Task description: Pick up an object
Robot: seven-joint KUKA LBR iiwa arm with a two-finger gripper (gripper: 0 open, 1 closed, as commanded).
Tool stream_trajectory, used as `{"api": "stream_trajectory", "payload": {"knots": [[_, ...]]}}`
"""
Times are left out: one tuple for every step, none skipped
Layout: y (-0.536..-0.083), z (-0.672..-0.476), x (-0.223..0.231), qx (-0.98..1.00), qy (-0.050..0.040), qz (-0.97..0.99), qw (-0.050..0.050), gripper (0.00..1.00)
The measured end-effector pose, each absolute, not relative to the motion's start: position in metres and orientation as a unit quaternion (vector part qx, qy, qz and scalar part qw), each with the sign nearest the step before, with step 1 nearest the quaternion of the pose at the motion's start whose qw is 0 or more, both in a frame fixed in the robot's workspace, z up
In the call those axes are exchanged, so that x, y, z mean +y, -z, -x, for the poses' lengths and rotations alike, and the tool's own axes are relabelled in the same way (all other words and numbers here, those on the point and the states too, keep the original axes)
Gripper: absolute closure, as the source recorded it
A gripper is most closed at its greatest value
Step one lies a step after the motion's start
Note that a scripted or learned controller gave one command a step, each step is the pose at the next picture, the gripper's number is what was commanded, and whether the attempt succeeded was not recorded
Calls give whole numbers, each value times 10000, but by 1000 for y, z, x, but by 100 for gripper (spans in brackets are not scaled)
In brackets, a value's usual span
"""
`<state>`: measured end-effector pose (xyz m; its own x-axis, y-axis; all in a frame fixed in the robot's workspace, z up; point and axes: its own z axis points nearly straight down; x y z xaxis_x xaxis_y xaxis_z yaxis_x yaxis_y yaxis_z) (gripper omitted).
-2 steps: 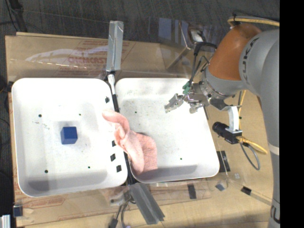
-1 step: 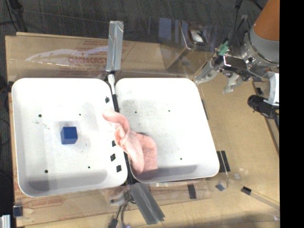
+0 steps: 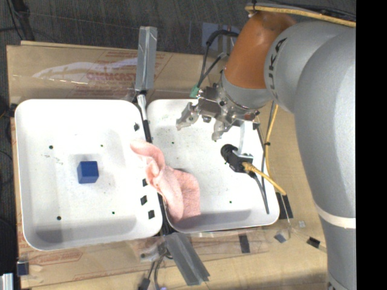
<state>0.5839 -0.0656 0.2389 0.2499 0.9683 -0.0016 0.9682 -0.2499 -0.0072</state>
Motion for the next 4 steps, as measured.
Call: {"api": "stream_trajectory", "payload": {"knots": [[-104, -549, -96, -6597, -28, 7515, 31, 0], [-91, -492, -107, -7180, -9, 6961, 24, 0], [-100, -493, -107, -7202, -12, 6938, 24, 100], [-285, -575, -91, -7317, -9, 6817, 10, 100]]}}
